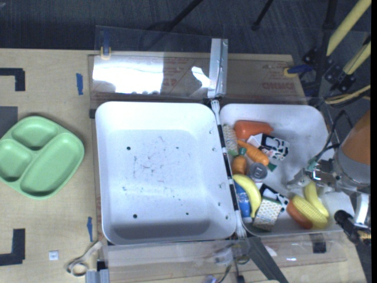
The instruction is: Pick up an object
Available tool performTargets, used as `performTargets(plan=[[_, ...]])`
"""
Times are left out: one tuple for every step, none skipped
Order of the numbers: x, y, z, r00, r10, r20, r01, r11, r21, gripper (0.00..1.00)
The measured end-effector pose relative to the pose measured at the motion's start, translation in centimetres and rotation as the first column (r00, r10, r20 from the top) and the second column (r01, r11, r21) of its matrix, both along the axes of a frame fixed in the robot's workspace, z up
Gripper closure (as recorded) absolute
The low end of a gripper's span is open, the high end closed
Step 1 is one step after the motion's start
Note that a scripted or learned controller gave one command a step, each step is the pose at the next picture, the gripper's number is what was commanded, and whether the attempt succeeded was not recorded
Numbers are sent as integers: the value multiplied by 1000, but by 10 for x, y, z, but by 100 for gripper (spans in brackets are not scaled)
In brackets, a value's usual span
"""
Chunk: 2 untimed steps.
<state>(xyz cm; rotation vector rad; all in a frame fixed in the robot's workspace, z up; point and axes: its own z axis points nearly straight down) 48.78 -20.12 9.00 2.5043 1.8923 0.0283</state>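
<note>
The right bin (294, 115) holds a heap of toy food along its left and front sides. There is an orange piece (253, 127), a carrot (254, 152), a black-and-white box (273, 145), a grey round piece (257, 171) and a banana (247, 192). A checkered packet (268, 212) lies at the front. A yellow corn cob (310, 209) and a second banana (314, 196) lie at the front right. My gripper (311, 177) hangs low over the bin's right side, just above that second banana and the corn cob. Nothing is visibly held.
The left bin (159, 164) sits beside the right one, a raised divider (227, 158) between them. A green compartment plate (38, 156) rests on the bench at far left. A clear panel (153, 75) stands behind the bins. Cables and stands crowd the back right.
</note>
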Motion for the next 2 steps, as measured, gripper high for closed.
performTargets(plan=[[-2, -3, 7, 1000, -3, -5, 3, 1000, -5, 100], [19, 57, 100, 993, 120, -17, -120, 993, -8, 100]])
